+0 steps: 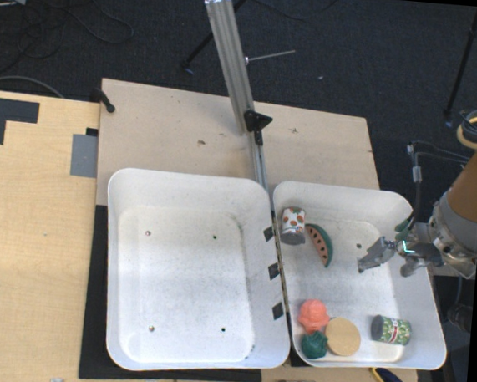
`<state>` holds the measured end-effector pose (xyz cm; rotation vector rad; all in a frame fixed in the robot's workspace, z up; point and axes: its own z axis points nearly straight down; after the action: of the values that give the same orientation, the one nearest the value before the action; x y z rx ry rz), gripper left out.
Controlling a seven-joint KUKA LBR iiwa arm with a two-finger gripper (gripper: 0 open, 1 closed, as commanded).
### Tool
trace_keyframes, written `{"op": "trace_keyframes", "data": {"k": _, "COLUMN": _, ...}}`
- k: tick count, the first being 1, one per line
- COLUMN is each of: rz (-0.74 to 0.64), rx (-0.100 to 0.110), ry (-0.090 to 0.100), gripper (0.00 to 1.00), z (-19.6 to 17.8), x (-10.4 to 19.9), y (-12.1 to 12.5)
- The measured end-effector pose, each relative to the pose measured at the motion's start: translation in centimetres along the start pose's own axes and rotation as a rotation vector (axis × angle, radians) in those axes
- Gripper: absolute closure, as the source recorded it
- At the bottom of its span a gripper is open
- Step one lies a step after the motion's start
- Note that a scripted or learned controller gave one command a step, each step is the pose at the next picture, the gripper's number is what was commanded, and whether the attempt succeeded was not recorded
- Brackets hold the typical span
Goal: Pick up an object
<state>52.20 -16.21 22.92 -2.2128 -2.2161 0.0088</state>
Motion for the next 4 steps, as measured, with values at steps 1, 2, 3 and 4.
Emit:
{"op": "trace_keyframes", "data": {"k": 1, "rz": 0.003, "rx": -0.004, "ry": -0.001, "gripper": 0.00, "z": -0.2, "x": -0.1, "y": 0.1}}
{"op": "trace_keyframes", "data": {"k": 2, "rz": 0.001, "rx": 0.001, "ry": 0.000, "gripper": 0.00, "z": 5.0, "x": -0.3, "y": -0.8}}
{"op": "trace_keyframes", "data": {"k": 3, "rz": 0.001, "rx": 0.002, "ry": 0.001, "gripper": 0.00, "z": 10.9, "x": -0.5, "y": 0.0}}
{"op": "trace_keyframes", "data": {"k": 4, "rz": 0.003, "rx": -0.005, "ry": -0.001, "gripper": 0.00, "z": 13.9, "x": -0.5, "y": 0.1}}
